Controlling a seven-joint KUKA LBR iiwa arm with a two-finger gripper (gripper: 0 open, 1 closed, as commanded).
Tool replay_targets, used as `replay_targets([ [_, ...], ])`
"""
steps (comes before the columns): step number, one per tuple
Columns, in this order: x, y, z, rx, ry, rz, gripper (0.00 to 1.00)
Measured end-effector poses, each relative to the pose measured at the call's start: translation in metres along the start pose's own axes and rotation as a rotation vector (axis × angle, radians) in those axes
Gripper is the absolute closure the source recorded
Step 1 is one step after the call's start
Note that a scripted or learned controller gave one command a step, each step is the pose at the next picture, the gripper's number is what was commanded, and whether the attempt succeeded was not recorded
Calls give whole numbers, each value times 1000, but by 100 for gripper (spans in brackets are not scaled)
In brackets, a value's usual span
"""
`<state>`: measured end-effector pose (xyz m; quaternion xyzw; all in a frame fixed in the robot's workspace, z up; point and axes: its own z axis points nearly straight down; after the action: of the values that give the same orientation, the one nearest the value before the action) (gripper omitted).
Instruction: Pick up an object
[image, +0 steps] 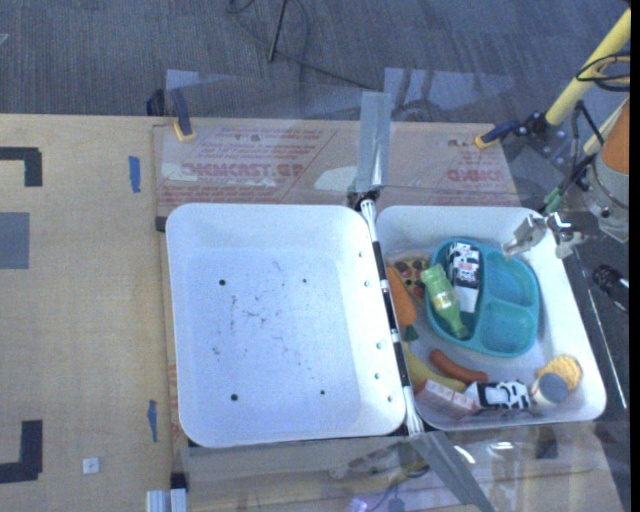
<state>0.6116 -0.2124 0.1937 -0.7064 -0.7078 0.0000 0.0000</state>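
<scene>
Step in hand: approach, nothing picked yet. Gripper (545, 232) sits at right of frame, over the upper-right rim of the right bin (585, 340), just beside the teal divided tray (505, 318); can't tell if claw is released or clenched, too small. All candidates lie in that bin: green bottle (441, 295) and small carton (465, 268) in the tray, orange carrot (400, 298) on its left, sausage (455, 368) below. Left bin (200, 235) holds 0 objs. Next, I'd judge: pick 1 target, drop straight onto it.
</scene>
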Motion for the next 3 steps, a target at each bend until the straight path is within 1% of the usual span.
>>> replay_targets([
  [1,34,-58,66,-1,-1,-81,0],
  [2,41,-45,100,-22,-10,-51,0],
  [3,42,-39,84,-39,-8,-51,100],
])
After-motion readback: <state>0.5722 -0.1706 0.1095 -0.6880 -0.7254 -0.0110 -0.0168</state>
